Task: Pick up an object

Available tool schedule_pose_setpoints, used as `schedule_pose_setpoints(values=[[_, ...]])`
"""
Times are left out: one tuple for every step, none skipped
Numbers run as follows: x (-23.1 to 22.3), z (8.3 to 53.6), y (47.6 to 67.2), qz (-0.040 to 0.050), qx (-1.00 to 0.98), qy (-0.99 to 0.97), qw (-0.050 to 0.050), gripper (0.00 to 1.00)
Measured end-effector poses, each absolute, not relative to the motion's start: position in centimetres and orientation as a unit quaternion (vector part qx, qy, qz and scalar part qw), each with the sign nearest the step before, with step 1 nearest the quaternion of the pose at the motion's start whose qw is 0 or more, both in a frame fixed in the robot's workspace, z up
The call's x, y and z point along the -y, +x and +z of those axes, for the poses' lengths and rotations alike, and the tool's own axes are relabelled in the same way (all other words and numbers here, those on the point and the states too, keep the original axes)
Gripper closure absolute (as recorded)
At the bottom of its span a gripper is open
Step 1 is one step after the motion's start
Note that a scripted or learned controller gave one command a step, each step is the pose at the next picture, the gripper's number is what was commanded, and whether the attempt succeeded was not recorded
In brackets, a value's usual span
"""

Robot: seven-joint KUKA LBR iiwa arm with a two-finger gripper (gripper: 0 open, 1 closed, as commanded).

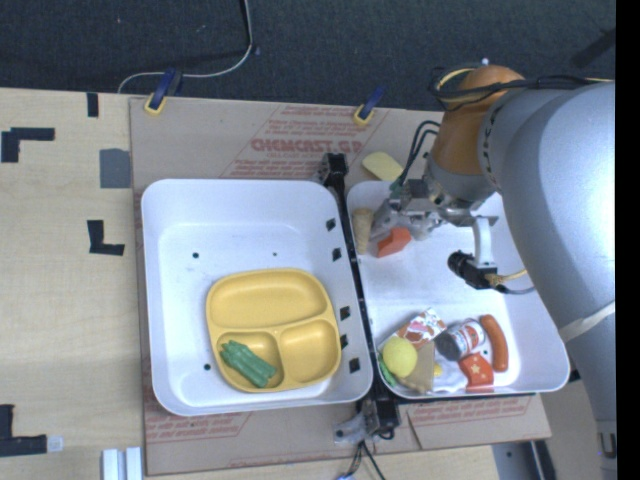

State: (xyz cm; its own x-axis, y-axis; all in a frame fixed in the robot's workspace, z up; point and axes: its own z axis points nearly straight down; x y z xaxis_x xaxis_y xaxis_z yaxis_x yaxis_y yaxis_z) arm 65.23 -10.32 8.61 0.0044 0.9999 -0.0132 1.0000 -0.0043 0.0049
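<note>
Gripper (398, 230) in upper part of right bin (520, 313), pinching an orange-red block (392, 242), looks like. Pale yellow thing (381, 165) half hidden behind arm.

arm (560, 178) hides the right bin's (530, 363) far corner

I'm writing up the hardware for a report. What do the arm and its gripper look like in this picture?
The arm is a thick, rounded grey tube with a smooth shell. An orange band rings it above the wrist. The gripper below is smaller, metallic grey and blocky. Thin dark cables loop beside the wrist, and a black fitting with a cable sticks out nearby.
</note>
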Motion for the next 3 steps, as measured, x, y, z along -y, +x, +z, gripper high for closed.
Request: schedule_pose_setpoints(values=[[10.38, 8.63, 64.38, -0.0021, -0.706, 0.708, 0.005, 0.00], [10.13, 8.50, 64.23, -0.0042, -0.706, 0.709, 0.005, 0.00], [10.29, 8.46, 64.62, -0.0025, -0.707, 0.707, 0.001, 0.00]])
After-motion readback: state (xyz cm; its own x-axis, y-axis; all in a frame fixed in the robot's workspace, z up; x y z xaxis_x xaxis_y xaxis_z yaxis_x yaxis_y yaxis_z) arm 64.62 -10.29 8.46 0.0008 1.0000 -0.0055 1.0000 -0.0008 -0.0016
